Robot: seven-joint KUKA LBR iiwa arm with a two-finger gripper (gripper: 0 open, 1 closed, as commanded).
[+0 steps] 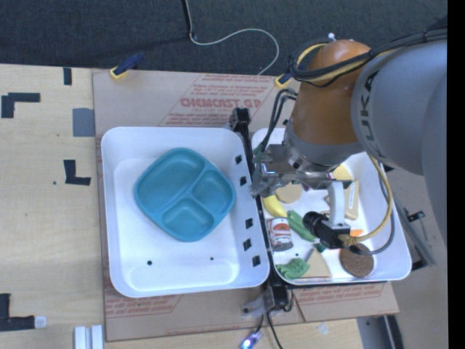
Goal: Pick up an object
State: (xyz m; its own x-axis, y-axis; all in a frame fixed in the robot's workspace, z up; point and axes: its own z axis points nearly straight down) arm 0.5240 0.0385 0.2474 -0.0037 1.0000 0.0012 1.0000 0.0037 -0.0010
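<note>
The right bin (pixel 392 264) holds several small items: a yellow banana-like piece (pixel 274 206), a small can with a red label (pixel 280 234), green pieces (pixel 301 224), a brown round cookie (pixel 357 260), a tan wedge (pixel 317 267) and a cream stick (pixel 353 198). My gripper (pixel 282 182) hangs low over the left part of this bin, just above the yellow piece. The orange wrist band and grey arm cover the bin's upper half. Nothing shows between the fingers.
The left bin (pixel 120 195) holds a blue divided plate (pixel 184 193). A black divider with clips (pixel 248 187) runs between the bins. A cable (pixel 383 209) loops over the right bin. Cardboard (pixel 211 100) lies under both bins.
</note>
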